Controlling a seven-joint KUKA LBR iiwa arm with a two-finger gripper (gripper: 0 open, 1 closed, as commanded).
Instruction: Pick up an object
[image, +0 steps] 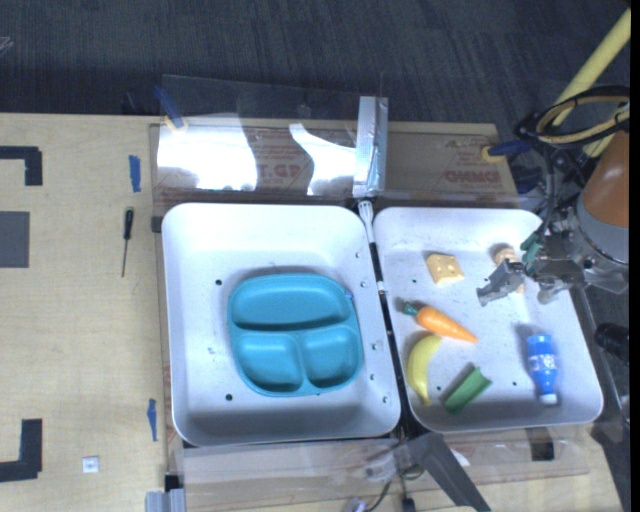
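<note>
Backdrop: dark grey carpet beyond a pale wooden counter (70, 340) that carries two shallow white bins side by side.
Left bin (190, 240): one turquoise plastic plate with three compartments (293, 332) sits in the middle of it, flat.
Right bin (585, 400): that's where the candidates are! A yellow wedge of toy cheese (444, 267) towards the far side, an orange toy carrot with a green top (441, 322) in the middle, a yellow toy banana (423, 366) near the left wall, a green block (466, 388) just beside the banana, and a small blue bottle with a white cap (541, 365) towards the near right corner.
Arm: grey, coming in from the right over the right bin's far-right part, with the orange band at the frame edge and the wrist angled down and to the left.
Pincer (503, 278): low over the bin floor, right of the cheese and beyond the carrot; whether it is released or clenched, I cannot tell, and nothing is seen in its grip.
Step in hand: looks like the approach, with no object lifted so far.
Next move: I'd say it must settle squarely over one item, cheese or carrot being nearest, then descend and close.
Risk: the small loose toys may well slide away.
</note>
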